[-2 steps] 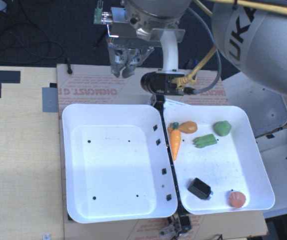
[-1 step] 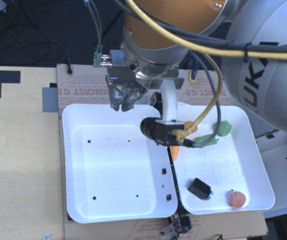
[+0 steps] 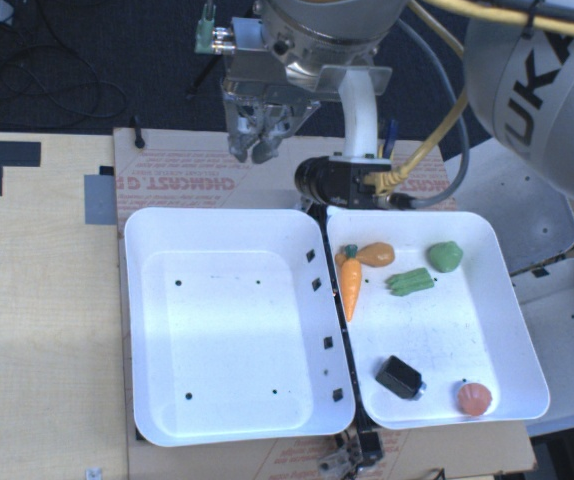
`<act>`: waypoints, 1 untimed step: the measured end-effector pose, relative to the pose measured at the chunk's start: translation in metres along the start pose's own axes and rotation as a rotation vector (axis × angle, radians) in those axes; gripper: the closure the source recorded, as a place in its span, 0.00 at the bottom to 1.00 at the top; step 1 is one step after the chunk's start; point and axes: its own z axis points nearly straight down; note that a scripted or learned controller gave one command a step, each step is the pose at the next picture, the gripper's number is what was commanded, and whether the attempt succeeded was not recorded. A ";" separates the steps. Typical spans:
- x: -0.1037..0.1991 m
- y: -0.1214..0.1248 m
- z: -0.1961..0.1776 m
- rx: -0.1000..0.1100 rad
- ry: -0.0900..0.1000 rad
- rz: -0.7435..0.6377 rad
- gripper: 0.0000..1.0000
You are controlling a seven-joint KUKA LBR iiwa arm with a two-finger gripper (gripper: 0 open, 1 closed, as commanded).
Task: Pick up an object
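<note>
The fingers (image 3: 257, 143) hang above the worktop, behind the bins; whether they are released or clenched cannot be determined. The carrot (image 3: 349, 286) lies nearest, in the right bin (image 3: 512, 298), forward and right of the fingers. Recommended: centre over the carrot, straddle its width, descend vertically.

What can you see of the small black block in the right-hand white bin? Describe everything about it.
The small black block is a boxy, matte dark piece with rounded corners, seemingly plastic or rubber. It lies flat and skewed on the floor of the right-hand white bin, in its near part. A round pinkish-red object sits apart to its right. Nothing touches it.
</note>
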 end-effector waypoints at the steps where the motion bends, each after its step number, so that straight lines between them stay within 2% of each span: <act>1: -0.001 -0.011 0.003 0.008 -0.003 -0.001 1.00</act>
